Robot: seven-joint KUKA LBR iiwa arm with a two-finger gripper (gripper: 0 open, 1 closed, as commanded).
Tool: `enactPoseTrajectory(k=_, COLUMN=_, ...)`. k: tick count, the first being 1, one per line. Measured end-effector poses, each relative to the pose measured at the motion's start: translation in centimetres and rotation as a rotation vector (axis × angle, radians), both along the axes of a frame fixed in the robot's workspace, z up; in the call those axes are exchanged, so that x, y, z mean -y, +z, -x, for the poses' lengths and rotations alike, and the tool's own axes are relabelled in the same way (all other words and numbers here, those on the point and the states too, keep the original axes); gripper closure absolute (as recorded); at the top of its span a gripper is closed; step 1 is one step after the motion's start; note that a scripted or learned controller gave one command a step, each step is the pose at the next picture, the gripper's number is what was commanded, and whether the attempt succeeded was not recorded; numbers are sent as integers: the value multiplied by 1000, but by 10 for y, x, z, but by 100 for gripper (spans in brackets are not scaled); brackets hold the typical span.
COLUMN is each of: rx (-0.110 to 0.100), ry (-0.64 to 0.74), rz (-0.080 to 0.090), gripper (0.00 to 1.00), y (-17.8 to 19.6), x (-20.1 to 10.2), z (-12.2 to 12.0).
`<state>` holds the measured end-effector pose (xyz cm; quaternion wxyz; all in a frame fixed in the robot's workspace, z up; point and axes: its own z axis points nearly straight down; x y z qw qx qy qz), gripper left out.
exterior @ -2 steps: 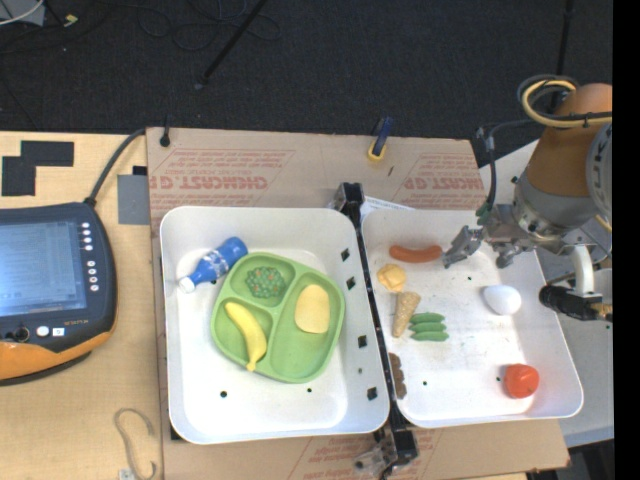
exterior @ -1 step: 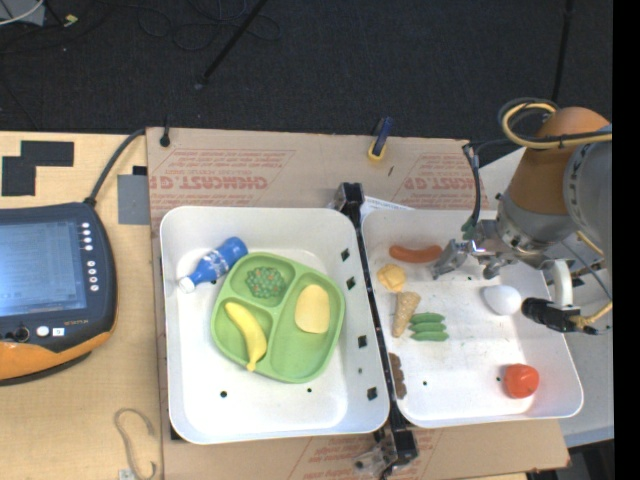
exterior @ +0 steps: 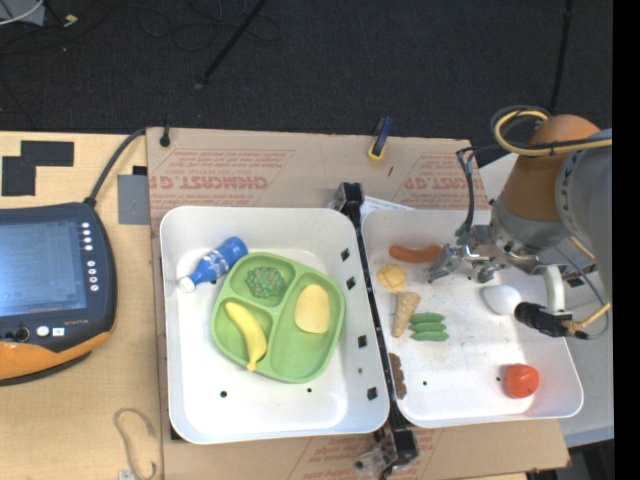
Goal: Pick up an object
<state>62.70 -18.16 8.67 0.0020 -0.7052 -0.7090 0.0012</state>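
red tomato (exterior: 519,379) lies in the right bin (exterior: 560,400); jaws (exterior: 447,263) hover open, holding nothing, beside a sausage (exterior: 414,253).

Fixed overhead camera, looking down at a slant on two shallow white plastic bins (exterior: 262,408) side by side. Moderate distance, seemingly; both bins in frame, dark floor behind. Grey arm with orange band (exterior: 548,178) entering from right.

The arm (exterior: 585,203) is grey and rounded, with a broad orange band (exterior: 545,168) above the wrist. A yellow cable loops over the band's top, and thin dark cables trail along the wrist. The gripper (exterior: 447,265) is bare metal, small and angular, with slim silver fingers.
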Motion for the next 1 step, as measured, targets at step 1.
enactPoseTrajectory(k=1, rx=0, ry=0, rz=0, gripper=100, y=11, x=0, z=0)
